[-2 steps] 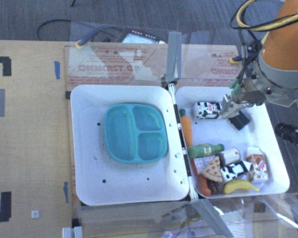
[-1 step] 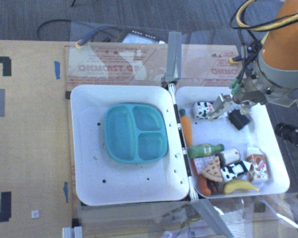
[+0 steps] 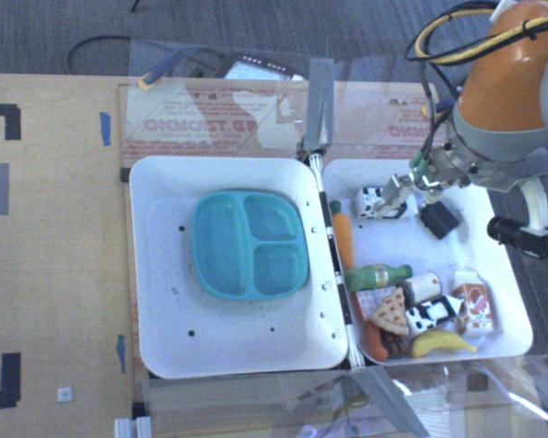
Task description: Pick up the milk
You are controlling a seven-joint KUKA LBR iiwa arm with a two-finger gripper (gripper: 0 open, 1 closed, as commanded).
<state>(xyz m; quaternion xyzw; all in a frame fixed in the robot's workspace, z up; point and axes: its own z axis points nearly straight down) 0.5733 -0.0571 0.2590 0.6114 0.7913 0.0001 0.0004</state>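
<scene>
A small black-and-white cow-patterned milk carton (image 3: 374, 203) lies in the upper left part of the right bin (image 3: 516, 331). My gripper (image 3: 400, 190) reaches down from the right, and its tip is right at the carton's right end. The wrist hardware hides where they meet, so I cannot tell whether the carton is held. A second cow-patterned item (image 3: 431, 316) lies lower in the same bin, among other toy food.
The right bin also holds a carrot (image 3: 343, 237), a green bottle (image 3: 378, 276), a pizza slice (image 3: 392, 312), a banana (image 3: 441, 343), a red-and-white carton (image 3: 475, 305) and a black block (image 3: 438, 218). A teal divided plate (image 3: 250, 245) sits in the left bin (image 3: 155, 272).
</scene>
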